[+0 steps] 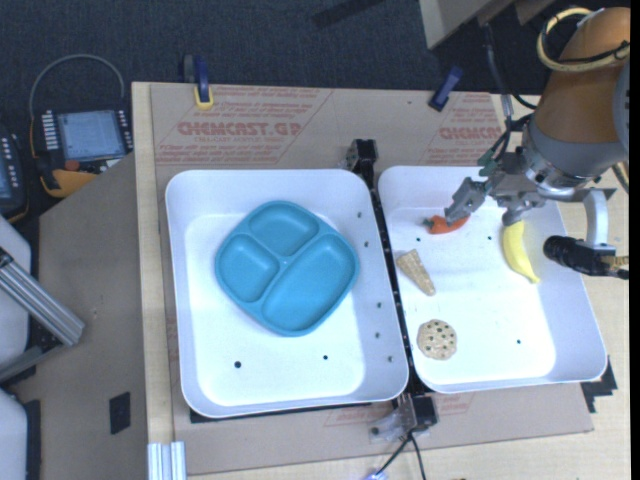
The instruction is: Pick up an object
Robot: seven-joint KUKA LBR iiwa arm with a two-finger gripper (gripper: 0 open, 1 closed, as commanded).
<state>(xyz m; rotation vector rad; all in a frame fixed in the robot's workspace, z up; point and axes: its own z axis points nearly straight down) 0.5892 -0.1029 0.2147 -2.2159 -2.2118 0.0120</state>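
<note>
The approach step looks in hand: the end effector, fingers spread and holding nothing, hangs over the right bin near the bench's far edge, and must next descend around the orange piece beside its left finger.

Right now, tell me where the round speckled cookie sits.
The round speckled cookie lies in the right white bin, near its front-left corner, below the tan wedge.
</note>
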